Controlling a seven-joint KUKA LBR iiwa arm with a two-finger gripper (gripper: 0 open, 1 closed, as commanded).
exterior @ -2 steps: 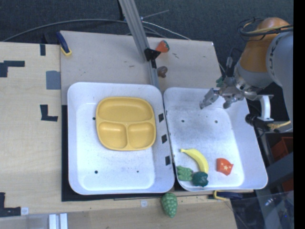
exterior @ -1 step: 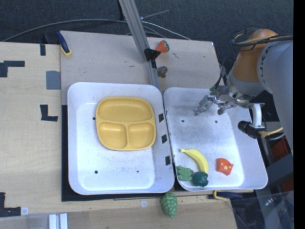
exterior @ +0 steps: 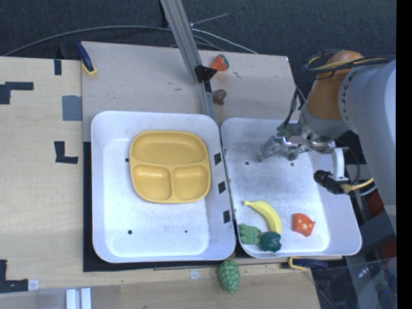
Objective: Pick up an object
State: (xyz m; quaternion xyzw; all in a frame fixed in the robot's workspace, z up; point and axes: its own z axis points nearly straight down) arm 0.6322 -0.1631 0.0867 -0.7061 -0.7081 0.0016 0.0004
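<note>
In the right bin (exterior: 290, 192), a yellow banana (exterior: 265, 214) lies near the front. A red strawberry-like toy (exterior: 303, 224) sits to its right. A light green broccoli piece (exterior: 250, 233) and a dark green toy (exterior: 270, 241) rest at the front edge. My gripper (exterior: 275, 152) hovers over the back part of this bin, well away from those toys. It looks open, with nothing between its fingers.
A yellow divided plate (exterior: 170, 166) lies in the left bin (exterior: 109, 230). A green grape bunch (exterior: 228, 275) sits on the bench in front of the bins. A slanted metal pole (exterior: 187, 37), a small red object (exterior: 220, 62) and a brown one (exterior: 219, 96) stand behind them.
</note>
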